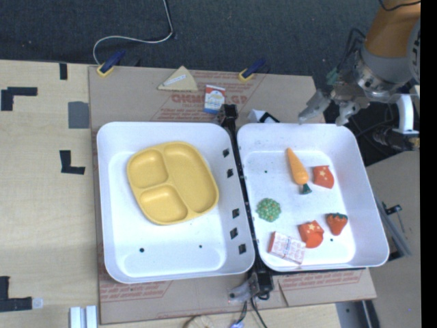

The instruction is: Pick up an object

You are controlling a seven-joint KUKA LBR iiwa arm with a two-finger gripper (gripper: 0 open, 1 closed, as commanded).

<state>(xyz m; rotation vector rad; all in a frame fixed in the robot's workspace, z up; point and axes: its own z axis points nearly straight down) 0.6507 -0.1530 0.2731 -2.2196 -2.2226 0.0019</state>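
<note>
The right bin (355, 149) holds an orange carrot (297, 167), a red pepper piece (323, 176), a green broccoli (269, 210), a strawberry (336, 222), a red tomato-like piece (311, 233) and a small pink-and-white packet (287, 247). My gripper (321, 119) hangs over the far rim of the right bin, beyond the carrot. Its fingers are spread open and nothing is between them. The orange-banded arm rises to the upper right.
A yellow divided plate (172, 182) lies in the left bin (113, 238). Behind the bins, on the cardboard, are a small red-and-white carton (214, 100), a triangular wedge (179, 80) and two clamps. A white cable loops at the back.
</note>
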